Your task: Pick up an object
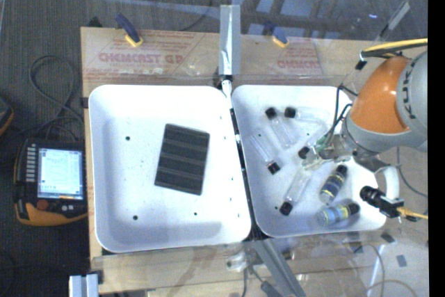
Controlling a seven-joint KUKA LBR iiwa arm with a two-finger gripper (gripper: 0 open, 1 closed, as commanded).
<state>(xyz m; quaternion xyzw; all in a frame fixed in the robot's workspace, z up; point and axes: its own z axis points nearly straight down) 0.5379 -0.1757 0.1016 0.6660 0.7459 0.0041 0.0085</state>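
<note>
the arm (pixel 389 104) reaches down over the right bin (pixel 243 149), and its gripper (pixel 321 149) sits low among a loose heap of clear vials with black caps; whether the tool is open or shut, and whether it has hold of anything, i cannot tell, because the wrist and the tangle of glassy tubes hide its tip.

the likely targets lie around the gripper: 2 capped vials (pixel 278 123) up and left of it, 1 vial (pixel 263 153) to its left, 1 long vial (pixel 293 193) below it, a dark small bottle (pixel 334 183) just below and right of it, and a blue-tinted bottle (pixel 339 213) further down near the bin's rim. far to the gripper's left, the left bin (pixel 104 170) holds a flat black ribbed pad (pixel 182 158).

the risks, as i judge them: the vials are round, slick and see-through, so a closing grip may squeeze 1 out sideways or roll it off. they lie crowded and crossed, so the tool may catch 2 at once or nudge neighbours. a pinch near a cap end may let the tube tip and drop on the lift.
</note>
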